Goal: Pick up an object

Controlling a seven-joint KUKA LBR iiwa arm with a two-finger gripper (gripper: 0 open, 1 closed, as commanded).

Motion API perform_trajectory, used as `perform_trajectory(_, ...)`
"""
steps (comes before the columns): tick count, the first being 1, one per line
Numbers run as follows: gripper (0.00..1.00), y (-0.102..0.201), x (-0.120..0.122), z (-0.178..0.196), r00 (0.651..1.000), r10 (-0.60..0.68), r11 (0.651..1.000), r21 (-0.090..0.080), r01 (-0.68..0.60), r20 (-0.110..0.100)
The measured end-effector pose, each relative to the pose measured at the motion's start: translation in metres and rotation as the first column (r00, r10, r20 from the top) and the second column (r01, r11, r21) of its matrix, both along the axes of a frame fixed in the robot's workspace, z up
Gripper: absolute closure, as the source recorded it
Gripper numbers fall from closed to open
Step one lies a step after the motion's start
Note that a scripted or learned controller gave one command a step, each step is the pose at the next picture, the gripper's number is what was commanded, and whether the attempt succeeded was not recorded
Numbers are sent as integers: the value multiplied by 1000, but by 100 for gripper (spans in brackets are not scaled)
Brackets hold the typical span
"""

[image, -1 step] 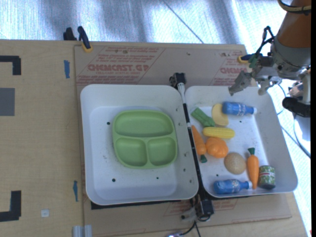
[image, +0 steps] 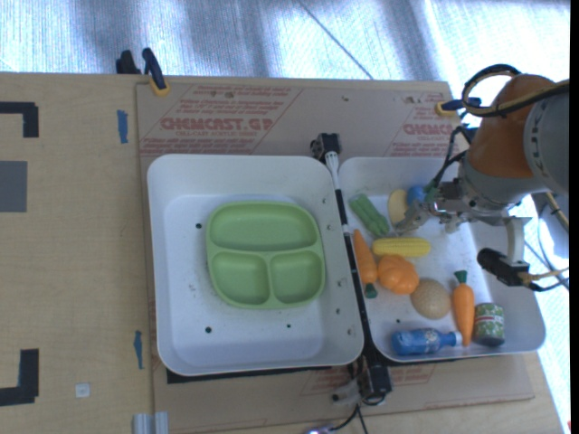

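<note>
Cardboard sheet under the bins prints "CHEMCAST GP" in red, repeated at upper right; left bin holds a green divided plate; right bin holds the toys; gripper low at the bin's upper middle, finger state cannot be told; corn cob lies just below it, long axis left-right; carrot points downward, leaves up; blue bottle lies crosswise, label unreadable.
</note>
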State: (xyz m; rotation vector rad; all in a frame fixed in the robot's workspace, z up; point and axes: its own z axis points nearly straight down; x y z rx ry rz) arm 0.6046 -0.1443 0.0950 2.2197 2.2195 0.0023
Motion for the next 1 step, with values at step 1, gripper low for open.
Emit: perform_trajectory(1, 0, -21, -90, -8, 1000, -2, 1000, -2, 2, 0)
